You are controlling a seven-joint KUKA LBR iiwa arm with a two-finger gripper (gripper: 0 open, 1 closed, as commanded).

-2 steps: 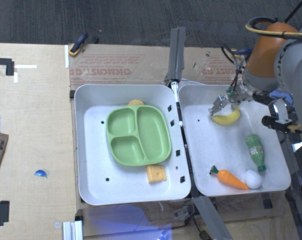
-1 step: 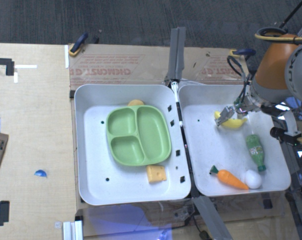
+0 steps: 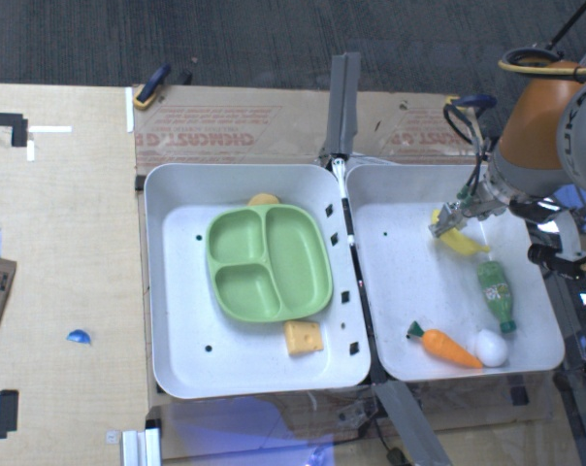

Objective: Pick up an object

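While the claw (image 3: 460,217) sits low over the back of the right bin (image 3: 400,352), the job is a clean, centred close on the banana (image 3: 465,244) just beneath it. That yellow fruit lies flat on the bin floor, its near end touching or almost touching the claw tips, the rest trailing off toward the front right. To do this well, the claw wants to straddle the narrow width of the banana, not its length, and come straight down before squeezing, then lift straight up so nothing drags. Whether the claw is released or clenched, I cannot tell; the tips blur into a grey-yellow smudge at this angle, and nothing is clearly held. Watch the neighbours: a green bottle (image 3: 495,296) lies just in front of the banana, with a white egg (image 3: 491,349) and a carrot (image 3: 446,347) nearer the front wall, well clear. Over in the left bin (image 3: 177,357), a green divided plate (image 3: 270,262) and a cheese block (image 3: 304,338) sit out of play.
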